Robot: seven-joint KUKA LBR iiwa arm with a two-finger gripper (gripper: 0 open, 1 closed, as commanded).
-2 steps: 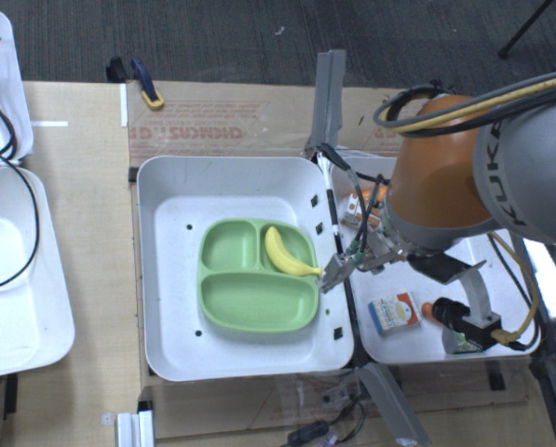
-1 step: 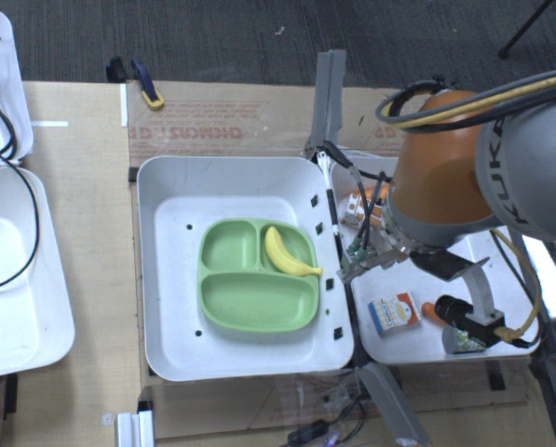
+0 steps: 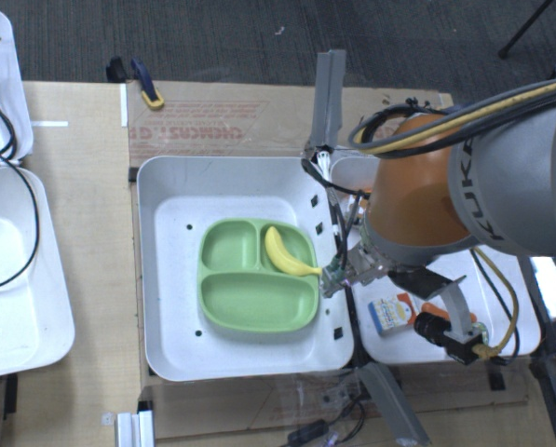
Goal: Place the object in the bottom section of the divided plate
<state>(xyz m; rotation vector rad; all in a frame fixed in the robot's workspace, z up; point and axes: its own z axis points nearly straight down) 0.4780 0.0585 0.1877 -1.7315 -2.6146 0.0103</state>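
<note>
**Counter**: pale wood. Two shallow white bins are carried side by side.

**Left bin**: a green divided plate is set near the middle, somewhat toward the bin's right wall.

**Banana**: yellow. It is laid in the plate's upper right compartment, slanted, with its lower end reaching the plate's right rim. It is not in the wide bottom compartment.

**End effector**: it is held low over the left bin's right wall, just beside the plate's right rim and the banana's lower end. Whether it is wide, narrow or touching the banana cannot be told. Nothing is seen to be held in it.

**Right bin**: largely covered by the grey and orange arm. A small blue and white carton is seen near the bin's left wall.

**Clamp**: blue and yellow, laid at the counter's far edge.
</note>
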